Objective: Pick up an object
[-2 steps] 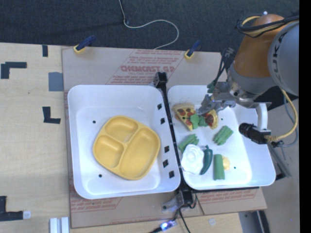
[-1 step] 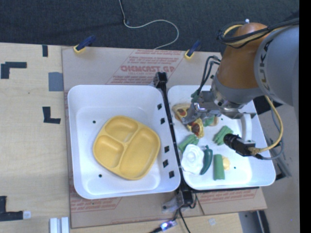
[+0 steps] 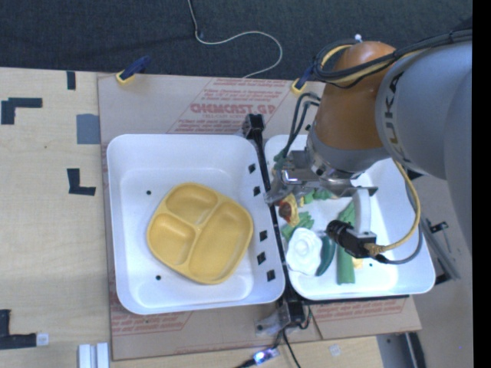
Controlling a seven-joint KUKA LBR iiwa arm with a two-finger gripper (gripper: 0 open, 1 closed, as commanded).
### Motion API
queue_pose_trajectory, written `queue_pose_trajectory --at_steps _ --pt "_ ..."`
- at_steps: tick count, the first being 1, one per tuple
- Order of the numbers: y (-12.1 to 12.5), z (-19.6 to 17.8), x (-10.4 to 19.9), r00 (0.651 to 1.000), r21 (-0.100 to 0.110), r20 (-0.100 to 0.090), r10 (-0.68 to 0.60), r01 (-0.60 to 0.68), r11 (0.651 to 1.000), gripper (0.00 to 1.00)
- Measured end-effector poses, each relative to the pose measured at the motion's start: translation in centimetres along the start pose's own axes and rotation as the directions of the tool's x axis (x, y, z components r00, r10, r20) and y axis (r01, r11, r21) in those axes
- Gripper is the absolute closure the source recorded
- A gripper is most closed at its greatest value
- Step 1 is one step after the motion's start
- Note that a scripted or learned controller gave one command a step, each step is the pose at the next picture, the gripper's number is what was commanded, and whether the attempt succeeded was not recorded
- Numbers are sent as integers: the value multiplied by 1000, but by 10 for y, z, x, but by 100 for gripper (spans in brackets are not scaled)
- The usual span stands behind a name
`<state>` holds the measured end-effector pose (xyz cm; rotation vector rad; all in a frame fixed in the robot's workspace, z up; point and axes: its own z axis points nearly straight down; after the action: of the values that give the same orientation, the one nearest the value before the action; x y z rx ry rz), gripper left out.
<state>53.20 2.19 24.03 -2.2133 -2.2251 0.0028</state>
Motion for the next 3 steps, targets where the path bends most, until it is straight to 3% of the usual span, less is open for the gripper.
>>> queue_pose_trajectory --at_steps 1,2,3 --pt "-14 20 44 1000 1 1 2 -2 1000 100" --pt "-27 8 86 1000 -1 1 2 -2 1000 100" --pt "-37 13 83 1000 1 3 4 -4 1000 100"
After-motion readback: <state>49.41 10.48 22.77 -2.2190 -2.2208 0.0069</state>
